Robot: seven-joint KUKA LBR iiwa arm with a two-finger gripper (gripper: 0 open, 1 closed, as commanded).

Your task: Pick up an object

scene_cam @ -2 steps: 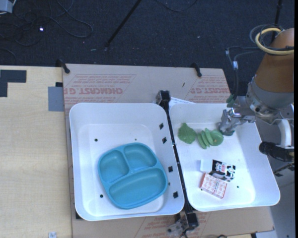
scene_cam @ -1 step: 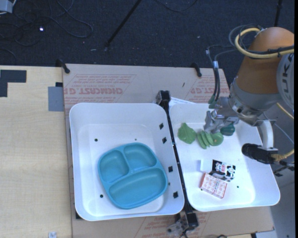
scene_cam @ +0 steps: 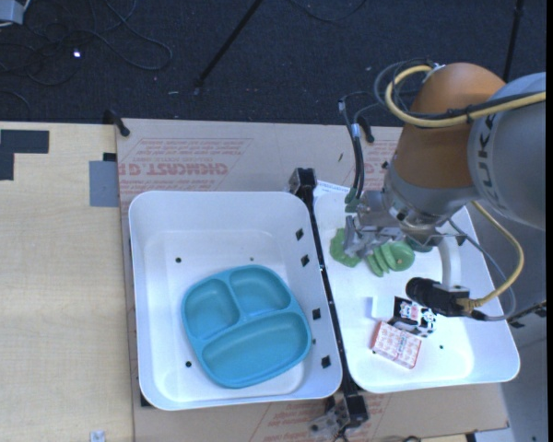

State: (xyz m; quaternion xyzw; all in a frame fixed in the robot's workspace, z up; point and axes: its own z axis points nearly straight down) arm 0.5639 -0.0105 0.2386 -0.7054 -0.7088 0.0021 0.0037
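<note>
Overhead, the worktop (scene_cam: 55,274) carried two shallow white bins side by side on a cardboard sheet (scene_cam: 194,159). The left bin (scene_cam: 152,238) held a blue divided plate (scene_cam: 247,325), lying flat toward its 5 o'clock corner, three compartments facing up.

The arm (scene_cam: 461,145) reached in from 3 o'clock, orange band above the wrist, and hung over the 12 o'clock half of the right bin (scene_cam: 493,362). The gripper (scene_cam: 361,238) sat low at the bin's 10 o'clock area, just beside the divider between the bins. Green leafy objects (scene_cam: 387,258) lay directly under and around the gripper, one piece at its 8 o'clock side, another at its 4 o'clock side. The gripper touched or overlapped the green pieces in this view. Whether the fingers were spread or closed could not be read, as the wrist body and cabling hid them; no item was visibly between them.

Elsewhere in the right bin, a small black-and-white patterned item (scene_cam: 415,316) lay near the centre, touching a red-and-white card-like packet (scene_cam: 395,344) at its 7 o'clock. A small white piece (scene_cam: 374,307) sat just beside these at 9 o'clock. A black cylindrical part with a yellow cable (scene_cam: 438,297) projected over the bin at 3 o'clock of the patterned item.
</note>
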